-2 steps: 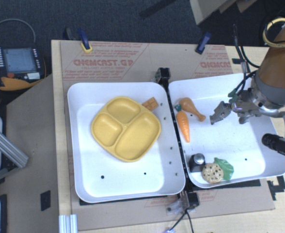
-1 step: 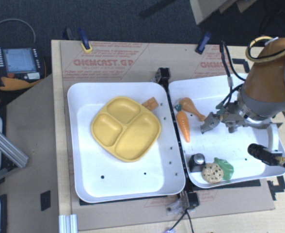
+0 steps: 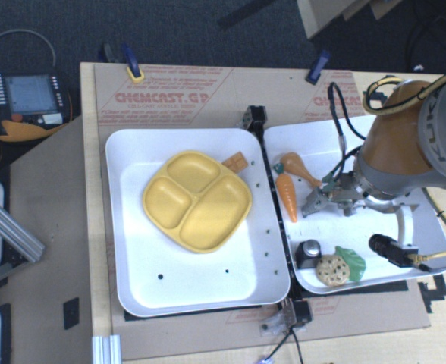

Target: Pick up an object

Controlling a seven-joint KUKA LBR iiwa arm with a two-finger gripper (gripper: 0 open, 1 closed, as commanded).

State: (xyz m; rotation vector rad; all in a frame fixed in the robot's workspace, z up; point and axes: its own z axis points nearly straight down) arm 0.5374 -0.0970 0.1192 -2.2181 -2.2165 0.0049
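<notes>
Faintly, brown board [image 3: 208, 89] reads "CHEMCAST" (remainder unclear).

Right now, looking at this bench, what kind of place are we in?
Most likely a robotics lab set up for grasping trials. A grey and orange robot arm reaches over two white bins holding toy food such as a carrot and a cookie, and a teach pendant sits nearby.

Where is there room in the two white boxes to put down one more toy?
Best room: the left bin, on its bare white floor below the yellow divided plate, toward the near rim. The right bin is crowded: carrot, cookie, green piece, and the arm with its pincer.
</notes>
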